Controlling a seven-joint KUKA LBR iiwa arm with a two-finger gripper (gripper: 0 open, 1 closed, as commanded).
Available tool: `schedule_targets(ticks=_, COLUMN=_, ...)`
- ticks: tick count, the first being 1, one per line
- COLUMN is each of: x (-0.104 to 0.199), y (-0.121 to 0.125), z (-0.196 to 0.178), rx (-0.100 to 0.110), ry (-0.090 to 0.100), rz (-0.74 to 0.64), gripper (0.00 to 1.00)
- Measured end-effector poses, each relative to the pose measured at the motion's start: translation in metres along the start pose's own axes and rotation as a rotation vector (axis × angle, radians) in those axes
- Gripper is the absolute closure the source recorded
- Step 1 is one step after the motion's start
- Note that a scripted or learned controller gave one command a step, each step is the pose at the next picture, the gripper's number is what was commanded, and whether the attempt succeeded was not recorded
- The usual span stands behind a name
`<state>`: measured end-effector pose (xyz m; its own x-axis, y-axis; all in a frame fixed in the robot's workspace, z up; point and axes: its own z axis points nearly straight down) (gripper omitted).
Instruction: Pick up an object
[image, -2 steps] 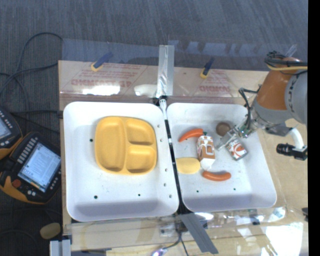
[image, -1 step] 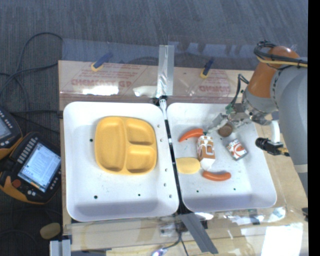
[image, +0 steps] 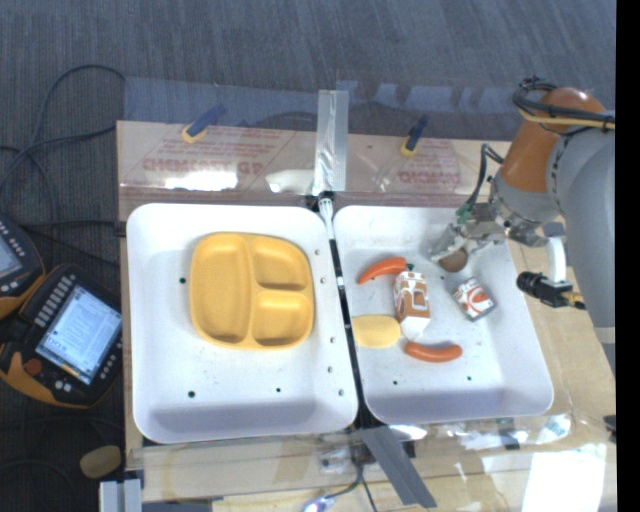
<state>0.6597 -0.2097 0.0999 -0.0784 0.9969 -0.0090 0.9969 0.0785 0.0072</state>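
The claw (image: 462, 240) hangs near the right bin's (image: 520, 385) far rim, closed on a brown object (image: 453, 261); open floor lies below.

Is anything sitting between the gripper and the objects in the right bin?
Nothing visible does. The gripper is at the right bin's upper right, right over a small brown object. The carton, sausages and can lie apart, lower down.

Two white bins side by side on a bench. In the left bin (image: 150, 330), a yellow divided tray (image: 250, 290). In the right bin (image: 500, 370), two orange sausages (image: 382, 269), a yellow disc (image: 376, 331), two small cartons (image: 411, 295), with the gripper (image: 455, 245) over a brown item (image: 453, 261).
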Motion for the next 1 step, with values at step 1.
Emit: schedule_targets(ticks=1, x=0.0603, y=0.0143, z=-0.0781, rx=0.009, ry=0.006, rz=0.069, gripper=1.0)
